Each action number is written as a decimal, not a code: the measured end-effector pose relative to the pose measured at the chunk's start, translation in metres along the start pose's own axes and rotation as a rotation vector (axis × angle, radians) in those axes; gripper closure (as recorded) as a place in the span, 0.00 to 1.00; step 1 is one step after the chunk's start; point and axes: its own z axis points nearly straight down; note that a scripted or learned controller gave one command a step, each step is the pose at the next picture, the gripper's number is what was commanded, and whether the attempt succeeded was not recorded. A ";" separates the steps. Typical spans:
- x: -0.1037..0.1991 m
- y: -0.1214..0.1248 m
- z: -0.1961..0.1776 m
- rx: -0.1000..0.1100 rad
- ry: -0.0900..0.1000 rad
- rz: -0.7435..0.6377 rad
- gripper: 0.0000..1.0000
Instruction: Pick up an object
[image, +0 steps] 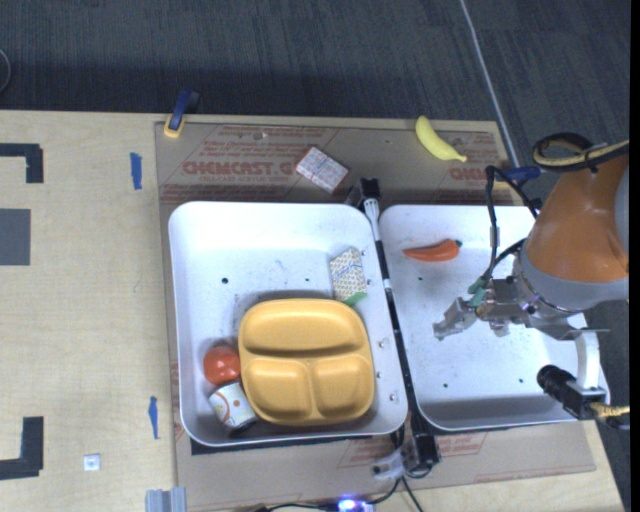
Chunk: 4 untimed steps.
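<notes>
An orange carrot-shaped object (432, 251) lies near the back of the right bin (470, 400). My gripper (456, 318) hangs over the middle of that bin, in front of the carrot and apart from it, with nothing visible between its fingers. In the left bin (200, 240) a yellow divided tray (304, 360) takes up the front middle. A red ball (220, 362) and a small white and orange cup-like item (232, 404) sit at its left. A patterned packet (347, 273) lies behind the tray near the divider.
A yellow banana (438, 140) and a small patterned box (321, 168) rest on the cardboard behind the bins. A blue clamp (179, 112) grips the cardboard's back left corner. Cables and a black fitting (565, 390) hang at the arm's right.
</notes>
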 end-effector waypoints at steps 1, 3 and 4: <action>-0.027 0.089 0.098 -0.007 -0.002 -0.001 0.00; -0.017 0.164 0.099 -0.003 -0.002 -0.003 0.00; -0.017 0.163 0.089 -0.001 -0.003 -0.003 1.00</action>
